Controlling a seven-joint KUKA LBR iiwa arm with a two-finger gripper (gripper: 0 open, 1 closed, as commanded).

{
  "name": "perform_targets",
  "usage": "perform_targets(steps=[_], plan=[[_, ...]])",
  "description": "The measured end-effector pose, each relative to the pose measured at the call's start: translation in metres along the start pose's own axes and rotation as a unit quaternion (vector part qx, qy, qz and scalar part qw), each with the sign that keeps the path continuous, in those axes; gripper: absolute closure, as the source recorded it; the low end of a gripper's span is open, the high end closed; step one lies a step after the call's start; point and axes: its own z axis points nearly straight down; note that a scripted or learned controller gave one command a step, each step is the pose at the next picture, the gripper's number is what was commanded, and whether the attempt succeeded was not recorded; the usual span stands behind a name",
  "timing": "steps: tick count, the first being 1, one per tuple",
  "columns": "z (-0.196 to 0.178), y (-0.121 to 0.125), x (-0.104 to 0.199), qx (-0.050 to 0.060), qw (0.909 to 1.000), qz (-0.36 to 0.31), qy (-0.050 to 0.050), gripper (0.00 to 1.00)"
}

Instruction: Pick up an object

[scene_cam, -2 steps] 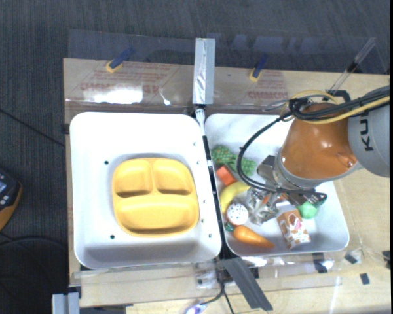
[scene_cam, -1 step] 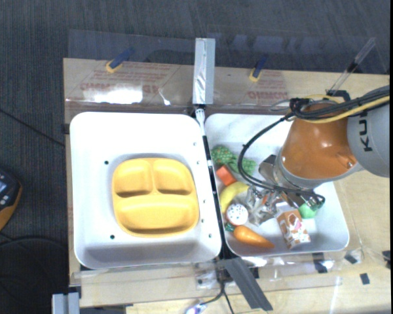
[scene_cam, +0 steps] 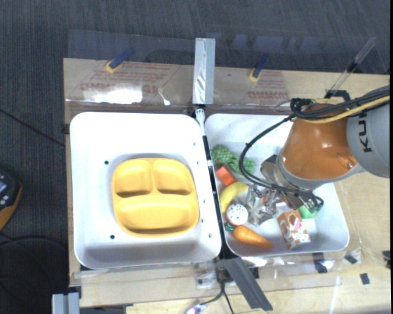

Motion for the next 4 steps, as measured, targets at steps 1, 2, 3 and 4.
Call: perform_targets(steps=[1, 2, 3, 4], plan=[[-0.009, 0.000, -0.001, 0.001, 1.0000, 0.000, -0.001, 1.00], [0.002, -0.029, -0.058, -0.004, 0.9955, 0.094, 0.004, 1.00], [0.003, -0.029, -0.059, -0.003, 0.9955, 0.094, 0.002, 0.00], [0.001, -0.017, 0.010, -0.002, 0.9906, 0.137, 0.001, 0.00]])
